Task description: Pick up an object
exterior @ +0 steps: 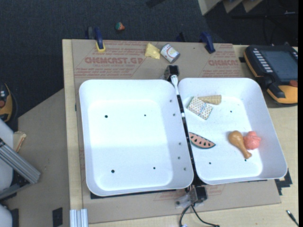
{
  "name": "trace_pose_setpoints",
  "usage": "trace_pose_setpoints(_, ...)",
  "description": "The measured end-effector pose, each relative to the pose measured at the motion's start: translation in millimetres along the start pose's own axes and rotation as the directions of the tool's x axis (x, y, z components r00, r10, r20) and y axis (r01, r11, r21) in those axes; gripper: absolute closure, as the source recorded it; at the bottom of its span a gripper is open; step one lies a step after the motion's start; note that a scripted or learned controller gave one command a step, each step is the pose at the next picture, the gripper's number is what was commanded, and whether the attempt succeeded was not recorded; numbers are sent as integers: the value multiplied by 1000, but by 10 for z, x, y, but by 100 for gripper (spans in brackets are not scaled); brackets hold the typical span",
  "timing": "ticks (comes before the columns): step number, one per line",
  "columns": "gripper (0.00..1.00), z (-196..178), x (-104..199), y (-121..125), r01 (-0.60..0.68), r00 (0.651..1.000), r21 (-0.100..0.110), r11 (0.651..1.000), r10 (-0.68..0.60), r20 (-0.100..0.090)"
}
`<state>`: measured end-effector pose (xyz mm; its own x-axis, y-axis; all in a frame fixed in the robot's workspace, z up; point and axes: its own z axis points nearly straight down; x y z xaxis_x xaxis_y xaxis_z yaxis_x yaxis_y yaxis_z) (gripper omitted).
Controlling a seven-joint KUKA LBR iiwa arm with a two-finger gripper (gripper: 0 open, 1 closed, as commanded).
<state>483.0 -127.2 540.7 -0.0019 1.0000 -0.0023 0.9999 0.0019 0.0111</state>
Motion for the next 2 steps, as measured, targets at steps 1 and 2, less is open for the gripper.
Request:
trace_pose_setpoints(1, 100, 57, -1025, -48, -11, 1000, 7, 1000, 11, 4)
trace_pose_setpoints(2, 0, 53, -970, -37, -2, 1000, 7, 1000, 2, 1)
